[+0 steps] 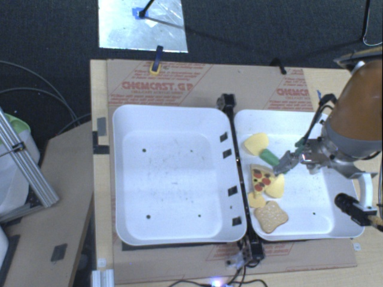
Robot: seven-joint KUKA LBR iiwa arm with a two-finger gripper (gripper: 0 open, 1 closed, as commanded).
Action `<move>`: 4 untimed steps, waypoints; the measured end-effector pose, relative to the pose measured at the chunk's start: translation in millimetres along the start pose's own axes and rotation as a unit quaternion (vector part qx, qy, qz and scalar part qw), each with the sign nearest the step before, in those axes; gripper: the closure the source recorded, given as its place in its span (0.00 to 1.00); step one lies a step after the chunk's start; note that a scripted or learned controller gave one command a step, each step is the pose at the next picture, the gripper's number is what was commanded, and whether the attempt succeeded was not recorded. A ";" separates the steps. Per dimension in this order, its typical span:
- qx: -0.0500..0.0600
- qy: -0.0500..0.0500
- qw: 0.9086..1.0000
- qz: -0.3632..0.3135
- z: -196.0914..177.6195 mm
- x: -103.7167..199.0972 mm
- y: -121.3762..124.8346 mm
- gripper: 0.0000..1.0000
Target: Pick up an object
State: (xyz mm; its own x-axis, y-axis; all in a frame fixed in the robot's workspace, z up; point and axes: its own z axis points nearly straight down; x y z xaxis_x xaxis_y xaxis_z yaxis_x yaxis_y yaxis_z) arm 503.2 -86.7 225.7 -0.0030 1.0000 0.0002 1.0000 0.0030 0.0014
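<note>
Several toy foods lie at the left end of the right bin (311,220). A pale yellow piece (256,142) sits at the back, with a small green piece (268,156) just in front of it. Nearer the front are a pizza slice (259,179), a yellow wedge (276,186), a small yellow bit (256,200) and a tan cracker (272,216). My gripper (282,165) reaches in from the right and hangs low over the bin. Its tip is right beside the green piece and just above the yellow wedge. Nothing is visibly held in it.
The left bin (173,175) stands alongside, joined to the right one by a black divider with clips (234,172). The arm's grey body and orange band (359,118) cover the right bin's far right side. Cardboard (179,85) lies under both bins.
</note>
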 end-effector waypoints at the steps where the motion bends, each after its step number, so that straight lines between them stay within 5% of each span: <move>1: -0.010 -0.001 1.000 -0.003 -251.8 32.2 5.8 0.00; 2: -0.004 -0.001 1.000 -0.003 -254.3 31.1 5.8 1.00; 3: -0.004 0.001 1.000 -0.003 -313.1 81.7 -16.6 1.00; 4: -0.001 0.000 1.000 -0.003 -309.3 141.3 -7.3 1.00</move>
State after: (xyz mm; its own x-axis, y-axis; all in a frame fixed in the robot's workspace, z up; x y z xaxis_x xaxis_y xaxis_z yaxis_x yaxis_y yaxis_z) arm 495.0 54.6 535.1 -0.0080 1.0000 0.0009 1.0000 0.0080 0.0041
